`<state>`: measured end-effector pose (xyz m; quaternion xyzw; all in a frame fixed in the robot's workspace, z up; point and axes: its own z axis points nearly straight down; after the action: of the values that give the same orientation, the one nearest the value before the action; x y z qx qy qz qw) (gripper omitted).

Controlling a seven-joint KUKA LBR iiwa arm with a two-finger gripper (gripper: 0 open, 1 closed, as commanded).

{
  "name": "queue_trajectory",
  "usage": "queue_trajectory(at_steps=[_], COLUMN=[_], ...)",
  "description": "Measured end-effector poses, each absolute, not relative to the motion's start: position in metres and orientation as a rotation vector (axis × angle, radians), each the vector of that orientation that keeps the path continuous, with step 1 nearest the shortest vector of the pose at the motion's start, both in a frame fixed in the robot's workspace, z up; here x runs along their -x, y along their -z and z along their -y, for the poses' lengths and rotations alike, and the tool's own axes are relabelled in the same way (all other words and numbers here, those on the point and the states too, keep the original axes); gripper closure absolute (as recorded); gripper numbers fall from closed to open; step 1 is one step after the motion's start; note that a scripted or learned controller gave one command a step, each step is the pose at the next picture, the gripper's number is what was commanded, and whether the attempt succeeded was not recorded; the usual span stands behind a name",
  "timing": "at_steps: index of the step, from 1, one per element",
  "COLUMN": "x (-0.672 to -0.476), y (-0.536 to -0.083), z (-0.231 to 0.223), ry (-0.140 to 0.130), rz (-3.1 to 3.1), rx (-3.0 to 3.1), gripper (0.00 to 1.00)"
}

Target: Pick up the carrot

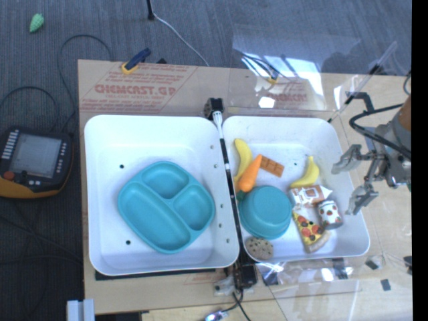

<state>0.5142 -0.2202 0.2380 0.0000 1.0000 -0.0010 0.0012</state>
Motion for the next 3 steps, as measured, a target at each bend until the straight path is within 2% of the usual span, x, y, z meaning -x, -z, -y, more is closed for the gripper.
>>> queue_trajectory(at_steps=[1,2,3], x=[-0.607,-0.616,-0.599], y=[-0.192,-0.096,-0.095], z=[0.138,0.113,0.098], ry=[-0.004,0.005,0.006], rz=[-3.134,-3.136,-3.099], rx=[-0.207,-0.025,-0.249], gripper=[0.00,0.00,0.00])
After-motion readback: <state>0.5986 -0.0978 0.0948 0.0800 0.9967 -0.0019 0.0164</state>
